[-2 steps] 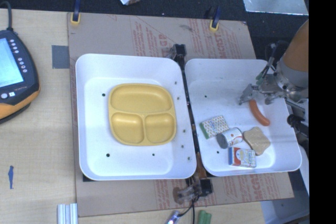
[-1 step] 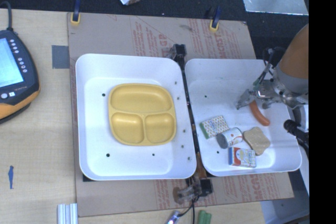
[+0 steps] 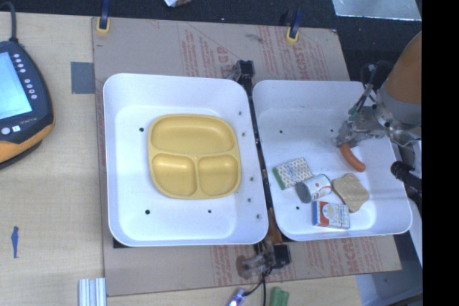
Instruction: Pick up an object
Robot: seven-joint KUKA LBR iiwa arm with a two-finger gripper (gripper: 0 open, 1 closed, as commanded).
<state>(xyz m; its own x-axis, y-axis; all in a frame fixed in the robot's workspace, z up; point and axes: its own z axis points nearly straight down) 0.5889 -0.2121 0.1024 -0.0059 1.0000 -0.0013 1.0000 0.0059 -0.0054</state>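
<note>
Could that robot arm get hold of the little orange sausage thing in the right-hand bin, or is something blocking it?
Probably yes. The gripper hangs just above the sausage, which lies by itself on the floor of the right bin. The bread slice and the small can lie apart from it, so nothing seems to bar the way.

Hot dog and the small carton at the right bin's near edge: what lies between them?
In the camera view, a slice of bread lies between the hot dog and the small carton.
</note>
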